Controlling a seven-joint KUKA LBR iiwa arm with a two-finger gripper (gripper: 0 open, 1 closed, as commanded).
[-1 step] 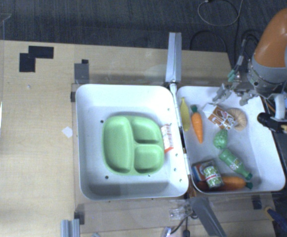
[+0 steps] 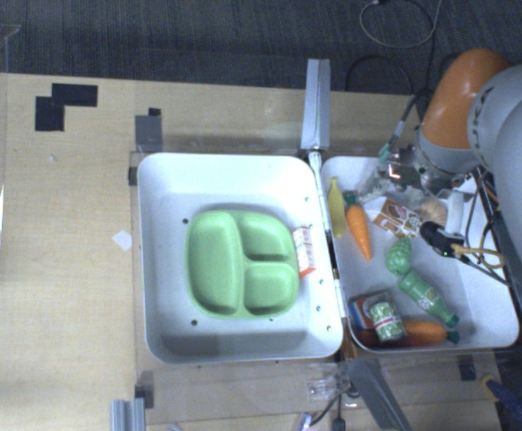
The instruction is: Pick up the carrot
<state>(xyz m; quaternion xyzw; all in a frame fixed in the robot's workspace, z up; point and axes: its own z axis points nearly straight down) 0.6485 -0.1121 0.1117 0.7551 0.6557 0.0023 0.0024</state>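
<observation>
1. There are two white bins side by side on the bench. The left bin [image 2: 157, 241] holds one green tray [image 2: 241, 260]. The tray has three parts: one long part on the left and two small parts on the right.
2. A small white tag with red marks [image 2: 305, 249] lies by the right edge of the left bin, just beside the tray.
3. The right bin [image 2: 499, 317] holds many things close together.
4. One yellow thing [image 2: 335, 206] lies along the left wall of the right bin.
5. One carrot [image 2: 358, 226] lies just beside the yellow thing, in the upper left part of the right bin. It is orange, with a green top that points up and away. Its thin tip points toward the near side. Nothing is gripping it.
6. Right of the carrot there is one brown packet [image 2: 399, 219], one round green thing [image 2: 399, 259] and one green bottle [image 2: 428, 298].
7. At the near edge of the right bin lie one can with a green label [image 2: 380, 319] and one more orange thing [image 2: 425, 332].
8. One grey arm with an orange band [image 2: 458, 97] reaches in from the right. Its gripper [image 2: 402, 171] hangs over the far side of the right bin, near the carrot but apart from it. I cannot tell how the tool is set.
</observation>
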